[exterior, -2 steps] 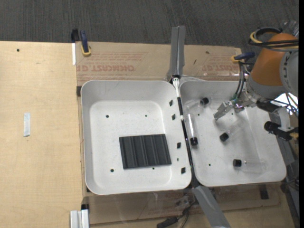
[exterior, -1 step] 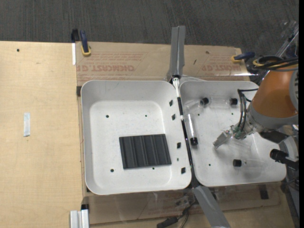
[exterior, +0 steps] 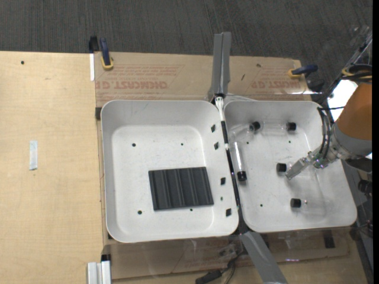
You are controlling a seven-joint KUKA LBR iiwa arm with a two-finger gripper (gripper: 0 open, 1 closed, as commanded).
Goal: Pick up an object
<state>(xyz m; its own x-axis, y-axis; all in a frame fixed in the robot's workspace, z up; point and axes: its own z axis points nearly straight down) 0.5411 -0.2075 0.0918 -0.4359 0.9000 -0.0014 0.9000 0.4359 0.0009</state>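
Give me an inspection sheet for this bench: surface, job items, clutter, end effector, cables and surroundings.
Surface: cardboard-covered bench bearing left bin and right bin side by side.
Job's things: black ribbed pad flat in left bin; clear object with small black parts in right bin, hard to make out.
Clutter: small pale strip on bench.
End effector: over right bin, low; nothing seen between fingers.
Cables: cables at right.
Surroundings: blue-and-yellow clamps at back edge; dark floor.
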